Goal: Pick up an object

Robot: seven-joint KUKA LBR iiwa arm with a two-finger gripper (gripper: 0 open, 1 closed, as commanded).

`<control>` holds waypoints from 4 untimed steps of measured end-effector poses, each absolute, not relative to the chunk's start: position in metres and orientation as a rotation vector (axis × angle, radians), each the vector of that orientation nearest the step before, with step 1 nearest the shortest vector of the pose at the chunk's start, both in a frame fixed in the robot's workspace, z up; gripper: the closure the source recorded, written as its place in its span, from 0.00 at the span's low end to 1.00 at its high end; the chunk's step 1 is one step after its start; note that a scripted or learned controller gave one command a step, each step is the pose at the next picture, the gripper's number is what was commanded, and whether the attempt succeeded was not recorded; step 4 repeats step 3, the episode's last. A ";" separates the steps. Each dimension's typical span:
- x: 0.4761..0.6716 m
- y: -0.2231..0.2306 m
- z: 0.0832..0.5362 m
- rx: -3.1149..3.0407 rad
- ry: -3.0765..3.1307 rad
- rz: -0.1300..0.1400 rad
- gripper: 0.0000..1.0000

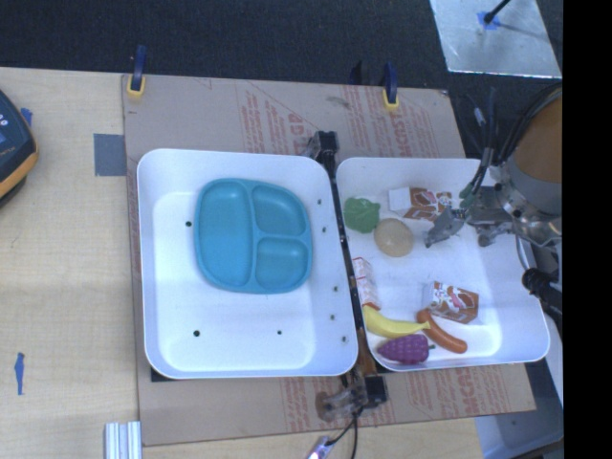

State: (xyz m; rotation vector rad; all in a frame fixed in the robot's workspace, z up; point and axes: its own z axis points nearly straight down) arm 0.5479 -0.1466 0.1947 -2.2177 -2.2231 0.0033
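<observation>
Hand (448, 228), spread and holding nothing, hovers over right bin (516, 347) of toy food; left bin (167, 256) holds blue plate (253, 234).

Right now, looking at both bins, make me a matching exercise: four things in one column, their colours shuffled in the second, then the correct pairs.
Things:
1. divided plate in the left bin
2. banana
3. grapes
4. round toy by the divider

Colours:
A. purple
B. green
C. blue
D. yellow

Pairs: 1-C, 2-D, 3-A, 4-B
</observation>
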 end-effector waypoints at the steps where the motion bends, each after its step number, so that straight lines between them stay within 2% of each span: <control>1: 0.632 -0.193 0.100 -2.216 -2.225 0.003 0.00; 2: 0.650 -0.183 0.092 -2.191 -2.208 0.034 0.00; 3: 0.649 -0.159 0.091 -2.197 -2.209 0.041 0.00; 4: 0.649 -0.159 0.091 -2.197 -2.209 0.041 0.00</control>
